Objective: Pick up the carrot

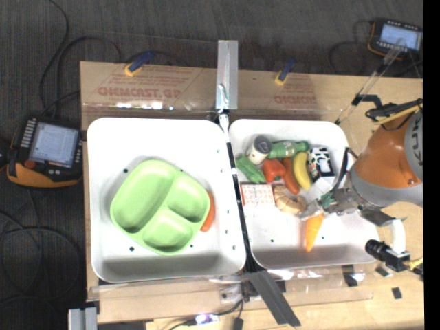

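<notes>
The carrot (312, 230) is lying in the right bin (330, 253), in its lower right part, with its thick end pointing up toward the arm and its tip pointing down toward the near wall. The gripper (323, 207) is sitting right at the carrot's thick top end, and the fingers appear to be closing around that end, though the view is too small to be sure how firm the hold is. The grey and orange arm (388, 167) is reaching in over the right wall of this bin.

Above and to the left of the carrot, the same bin is holding a cluster of toy foods: a banana (301, 172), a red pepper (277, 171), a green vegetable (289, 147) lying along the far side, a darker green piece (251, 170) near the left wall, a small round jar (260, 148), a black-and-white carton (320, 161), a red-printed card (257, 195) lying flat, and a pale brownish piece (289, 201) just beside it.

The left bin (103, 253) is holding a green divided plate (160, 204), sitting tilted near its middle. An orange item (208, 215) is peeking out from under the plate's right edge.
</notes>
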